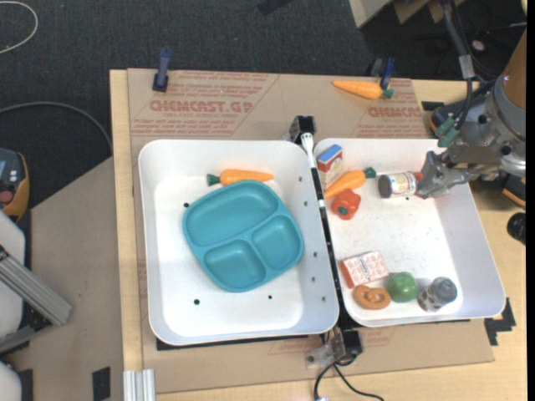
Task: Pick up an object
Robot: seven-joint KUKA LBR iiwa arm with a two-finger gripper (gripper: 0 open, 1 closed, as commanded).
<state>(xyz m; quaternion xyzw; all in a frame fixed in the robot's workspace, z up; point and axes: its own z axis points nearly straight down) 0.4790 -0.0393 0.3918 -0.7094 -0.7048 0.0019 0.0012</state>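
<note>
The right bin (468, 249) holds several small objects. Along its far side are a small carton (329, 157), an orange carrot (344, 182), a red pepper (346, 204) and a small jar (397, 184) lying on its side. Near its front edge lie a red-and-white packet (364, 268), a brown donut (371, 296), a green apple (402, 286) and a grey can (438, 292). My gripper (428, 184) reaches in from the right, low over the far right of this bin, right beside the jar's right end. Nothing visibly sits in its grasp.
The left bin (159, 224) holds a teal divided plate (242, 236) and another carrot (244, 175) behind it. A third carrot (358, 88) lies on the cardboard beyond the bins, next to a blue clamp (385, 73). A second clamp (161, 67) stands at the far left.
</note>
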